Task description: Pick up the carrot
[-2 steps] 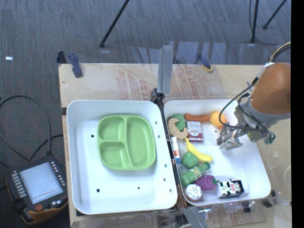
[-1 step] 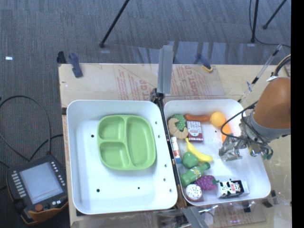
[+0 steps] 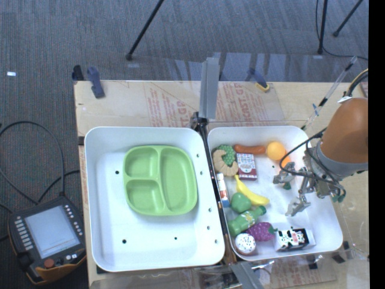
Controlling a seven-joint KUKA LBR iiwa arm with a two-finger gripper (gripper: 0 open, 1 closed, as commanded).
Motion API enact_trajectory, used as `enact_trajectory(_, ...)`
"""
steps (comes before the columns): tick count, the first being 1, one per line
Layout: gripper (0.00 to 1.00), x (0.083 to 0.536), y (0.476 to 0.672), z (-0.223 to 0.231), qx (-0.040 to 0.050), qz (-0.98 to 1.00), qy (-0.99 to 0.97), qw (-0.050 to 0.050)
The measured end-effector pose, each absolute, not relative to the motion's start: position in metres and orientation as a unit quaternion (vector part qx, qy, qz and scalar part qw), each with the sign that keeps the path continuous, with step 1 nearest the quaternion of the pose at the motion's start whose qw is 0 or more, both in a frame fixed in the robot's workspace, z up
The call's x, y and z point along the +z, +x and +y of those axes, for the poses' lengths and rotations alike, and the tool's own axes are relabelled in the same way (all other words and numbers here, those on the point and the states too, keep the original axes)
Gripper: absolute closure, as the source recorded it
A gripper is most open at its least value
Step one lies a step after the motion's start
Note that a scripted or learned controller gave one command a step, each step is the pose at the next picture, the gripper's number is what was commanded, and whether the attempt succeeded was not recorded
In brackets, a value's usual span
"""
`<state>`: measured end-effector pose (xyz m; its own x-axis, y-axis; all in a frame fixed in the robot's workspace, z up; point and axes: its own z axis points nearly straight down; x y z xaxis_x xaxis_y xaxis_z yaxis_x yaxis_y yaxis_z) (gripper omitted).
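The carrot (image 3: 249, 150), a short orange-red stick, lies near the back wall of the right bin (image 3: 328, 230), between a green-rimmed ring and an orange ball (image 3: 276, 151). My gripper (image 3: 289, 194) hangs over the right half of that bin, to the right of and nearer than the carrot, well apart from it. Its two fingers (image 3: 282, 179) stand open and spread, with only white bin floor between them. The orange wrist band sits above it at the right edge.
The right bin also holds a red box (image 3: 246, 165), a banana (image 3: 251, 192), a green pepper (image 3: 240, 203), a green bottle (image 3: 245, 220), grapes (image 3: 262, 230) and a milk carton (image 3: 295, 238). A green divided plate (image 3: 160, 179) lies in the left bin (image 3: 102, 221).
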<state>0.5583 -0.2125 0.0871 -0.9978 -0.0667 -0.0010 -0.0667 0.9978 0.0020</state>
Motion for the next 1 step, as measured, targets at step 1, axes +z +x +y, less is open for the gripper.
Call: enact_trajectory(1,0.0,0.0884,0.6141,-0.2108,0.0011,0.984,-0.178,0.002)
